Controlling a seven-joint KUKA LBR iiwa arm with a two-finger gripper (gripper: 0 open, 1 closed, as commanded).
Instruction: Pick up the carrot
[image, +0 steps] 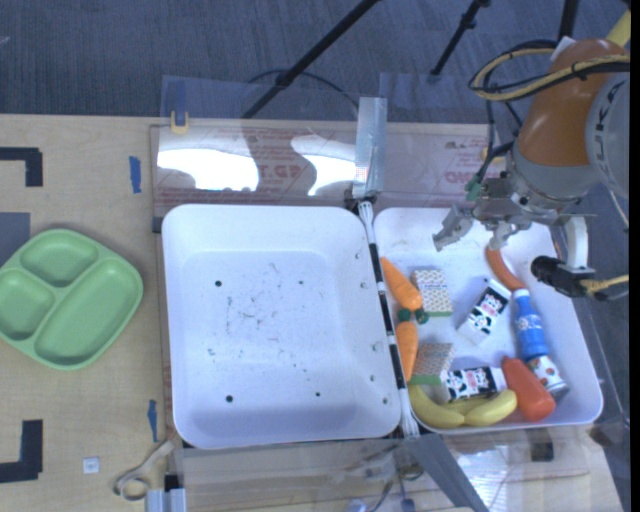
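Orange carrot, yellow banana, black-and-white cow-patterned carton, blue bottle, green tray.

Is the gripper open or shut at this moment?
Open: the gripper hangs above the right bin with its two fingers spread apart and nothing between them.

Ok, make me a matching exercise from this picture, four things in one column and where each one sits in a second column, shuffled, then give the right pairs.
Things:
1. carrot
2. banana
3. green plate
4. blue bottle

Places:
A. on the wooden bench, left of both bins
B. along the front wall of the right bin
C. right side of the right bin
D. against the divider at the right bin's left wall

Pairs: 1-D, 2-B, 3-A, 4-C
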